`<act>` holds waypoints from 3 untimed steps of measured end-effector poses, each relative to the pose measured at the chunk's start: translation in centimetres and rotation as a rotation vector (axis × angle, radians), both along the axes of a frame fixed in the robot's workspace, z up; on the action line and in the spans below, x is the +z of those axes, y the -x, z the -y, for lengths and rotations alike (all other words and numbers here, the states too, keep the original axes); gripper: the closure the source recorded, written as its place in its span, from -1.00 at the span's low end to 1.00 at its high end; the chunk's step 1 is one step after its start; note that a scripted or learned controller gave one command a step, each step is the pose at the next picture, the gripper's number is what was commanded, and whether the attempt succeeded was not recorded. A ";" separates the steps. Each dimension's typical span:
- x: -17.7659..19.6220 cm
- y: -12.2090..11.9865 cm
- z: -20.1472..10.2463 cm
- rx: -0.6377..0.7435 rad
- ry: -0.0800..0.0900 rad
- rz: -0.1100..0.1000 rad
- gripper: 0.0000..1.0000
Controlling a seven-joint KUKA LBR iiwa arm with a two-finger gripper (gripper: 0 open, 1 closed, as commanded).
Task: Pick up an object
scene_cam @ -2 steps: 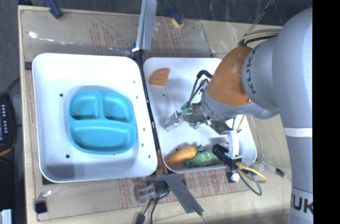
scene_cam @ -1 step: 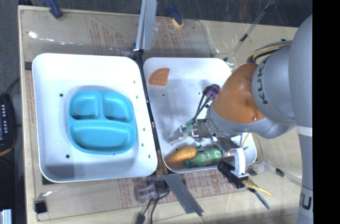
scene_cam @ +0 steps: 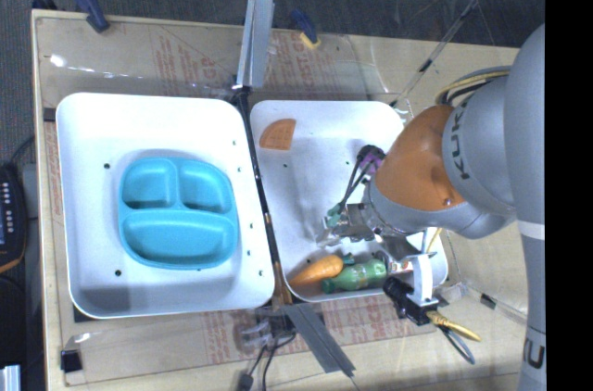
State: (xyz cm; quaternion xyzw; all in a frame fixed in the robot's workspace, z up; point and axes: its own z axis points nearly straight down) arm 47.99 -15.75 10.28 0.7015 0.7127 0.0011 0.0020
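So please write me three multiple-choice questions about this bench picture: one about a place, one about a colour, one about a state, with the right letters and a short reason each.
1. In which bin does the divided tray lie?
A. the left bin
B. the right bin
C. on the bench outside both bins

2. What colour is the tray?
A. red
B. light blue
C. black

3. How does the green bottle lie?
A. standing upright in the left bin
B. on its side beside the carrot
C. on top of the tray

Answers:
1 A: the tray sits in the middle of the left bin.
2 B: its whole surface is light blue.
3 B: it lies flat along the near wall of the right bin, next to the orange carrot, under the arm.
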 end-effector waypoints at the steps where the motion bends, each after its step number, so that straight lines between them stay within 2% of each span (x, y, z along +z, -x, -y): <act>1: 0.0 0.0 0.0 0.000 0.000 0.000 -1.00; 2: -1.2 -5.1 -2.0 -0.005 -0.002 -0.008 -1.00; 3: -1.1 -10.2 1.1 -0.007 -0.002 -0.006 -1.00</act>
